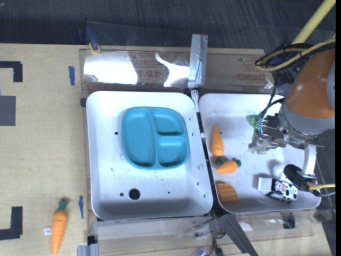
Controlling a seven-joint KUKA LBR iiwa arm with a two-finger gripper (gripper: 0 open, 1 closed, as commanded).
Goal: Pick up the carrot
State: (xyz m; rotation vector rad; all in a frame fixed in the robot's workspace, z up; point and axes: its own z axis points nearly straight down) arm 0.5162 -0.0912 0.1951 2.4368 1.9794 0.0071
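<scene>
Two carrots lie in the right bin (240, 103) near its left wall. One carrot (217, 141) lies lengthwise, and the second carrot (227, 167) lies just below it with its green top pointing right. A third carrot (58, 226) rests on the bench outside the bins, at the lower left. My gripper (265, 140) hangs over the right bin's middle right, a short way right of the two carrots and apart from them. Nothing shows in its grasp.
A blue divided plate (155, 136) sits in the left bin (101, 143). In the right bin there is an orange ridged piece (228, 192) at the lower left, a small green item (253, 120) by the gripper, and a white and black object (281, 186) at the lower right.
</scene>
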